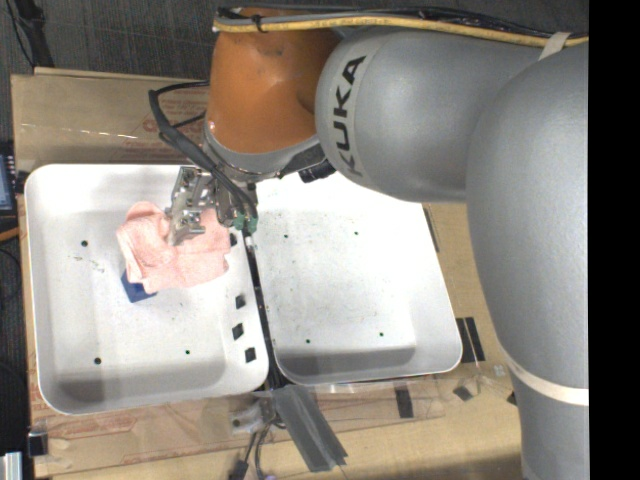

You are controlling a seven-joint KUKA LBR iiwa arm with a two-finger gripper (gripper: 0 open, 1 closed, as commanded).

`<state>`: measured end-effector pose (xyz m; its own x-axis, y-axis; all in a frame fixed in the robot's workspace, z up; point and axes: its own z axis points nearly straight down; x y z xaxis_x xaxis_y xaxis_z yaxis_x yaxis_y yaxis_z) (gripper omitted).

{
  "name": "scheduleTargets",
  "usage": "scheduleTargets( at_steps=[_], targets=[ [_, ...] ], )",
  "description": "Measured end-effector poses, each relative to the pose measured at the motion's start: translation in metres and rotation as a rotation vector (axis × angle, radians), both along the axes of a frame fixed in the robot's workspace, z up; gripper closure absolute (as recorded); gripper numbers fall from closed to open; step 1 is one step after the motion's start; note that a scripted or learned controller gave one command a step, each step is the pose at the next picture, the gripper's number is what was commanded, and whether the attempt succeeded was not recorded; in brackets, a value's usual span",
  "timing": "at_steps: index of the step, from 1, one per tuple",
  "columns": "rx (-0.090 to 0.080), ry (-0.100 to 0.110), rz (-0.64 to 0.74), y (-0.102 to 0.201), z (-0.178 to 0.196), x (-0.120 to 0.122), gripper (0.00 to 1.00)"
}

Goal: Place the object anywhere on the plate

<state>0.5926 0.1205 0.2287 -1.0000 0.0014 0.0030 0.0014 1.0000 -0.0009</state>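
Probably a robotics lab: a KUKA arm [420,98] over white bins [60,298] on a cardboard-lined bench [80,108].

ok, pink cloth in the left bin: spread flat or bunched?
Bunched. The pink cloth lies crumpled in folds in the left bin, partly covering something blue.

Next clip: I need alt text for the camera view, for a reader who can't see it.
A grey KUKA arm reaches from the right, its gripper down over a crumpled pink cloth in the left white bin. Something blue peeks out from under the cloth's lower left edge. The right white bin lies alongside.
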Motion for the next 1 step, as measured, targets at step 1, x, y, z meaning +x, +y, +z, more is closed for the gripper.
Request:
scheduleTargets(
  at_steps=[1],
  targets=[
    [-0.001,0.000,0.005,0.0440,0.0016,-0.0265,1.00]
  ],
)
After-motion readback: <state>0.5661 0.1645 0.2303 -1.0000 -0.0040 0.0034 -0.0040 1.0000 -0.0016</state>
